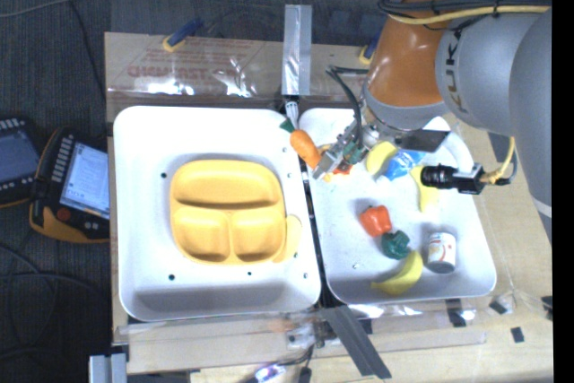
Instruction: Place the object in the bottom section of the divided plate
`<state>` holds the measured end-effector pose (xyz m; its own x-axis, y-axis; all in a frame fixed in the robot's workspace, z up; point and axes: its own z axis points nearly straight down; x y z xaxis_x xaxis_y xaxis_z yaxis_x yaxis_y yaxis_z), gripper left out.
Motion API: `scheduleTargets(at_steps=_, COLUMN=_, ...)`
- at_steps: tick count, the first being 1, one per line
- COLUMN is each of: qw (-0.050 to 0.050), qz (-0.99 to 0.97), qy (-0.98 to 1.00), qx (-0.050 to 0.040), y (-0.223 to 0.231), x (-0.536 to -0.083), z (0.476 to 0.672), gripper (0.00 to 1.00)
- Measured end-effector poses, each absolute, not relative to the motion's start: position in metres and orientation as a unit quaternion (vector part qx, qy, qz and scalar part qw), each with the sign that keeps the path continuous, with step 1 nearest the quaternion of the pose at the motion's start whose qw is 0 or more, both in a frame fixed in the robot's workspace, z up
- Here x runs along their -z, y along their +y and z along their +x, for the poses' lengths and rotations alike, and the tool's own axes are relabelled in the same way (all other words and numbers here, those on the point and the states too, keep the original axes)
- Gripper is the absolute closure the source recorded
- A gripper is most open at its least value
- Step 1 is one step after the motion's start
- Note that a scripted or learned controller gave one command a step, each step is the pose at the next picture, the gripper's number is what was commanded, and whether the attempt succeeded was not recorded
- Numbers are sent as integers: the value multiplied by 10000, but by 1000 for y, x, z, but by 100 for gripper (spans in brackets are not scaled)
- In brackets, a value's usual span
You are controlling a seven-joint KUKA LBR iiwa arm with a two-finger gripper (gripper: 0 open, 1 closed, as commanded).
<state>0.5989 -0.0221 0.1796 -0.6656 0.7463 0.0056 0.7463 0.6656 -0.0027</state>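
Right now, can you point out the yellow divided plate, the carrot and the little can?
Divided plate [226,184]: camera view, on its upper section.
Carrot [304,145]: camera view, mid orange body.
Can [439,250]: camera view, its side.

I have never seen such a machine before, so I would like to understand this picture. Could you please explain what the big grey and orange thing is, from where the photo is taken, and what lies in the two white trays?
The big grey and orange thing is a robot arm. It reaches in from the right. At its end is a gripper, a small two-finger hand, low over the inner edge of the right bin, next to a toy carrot. I cannot tell whether it holds the carrot.

The single camera is fixed above the bench and looks down at a slant.

The left bin holds a yellow divided plate with three sections. The right bin holds toy food: a red pepper, a banana, a small can, a dark green piece, and some yellow and blue items near the gripper.
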Motion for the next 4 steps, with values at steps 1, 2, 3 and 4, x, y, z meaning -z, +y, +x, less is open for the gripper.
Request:
scheduleTargets(at_steps=1, qw=44, qz=-5048, qy=-8632, qx=-19, y=28, x=-179, z=529, gripper=100)
scheduleTargets(at_steps=2, qw=31, qz=-5576, qy=-8301, qx=-32, y=108, x=-193, z=535, gripper=100)
scheduleTargets(at_steps=3, qw=31, qz=-6310, qy=-7758, qx=-48, y=160, x=-199, z=485, gripper=100)
scheduleTargets(at_steps=4, qw=35, qz=-6674, qy=-7446, qx=-56, y=196, x=-170, z=481, gripper=100)
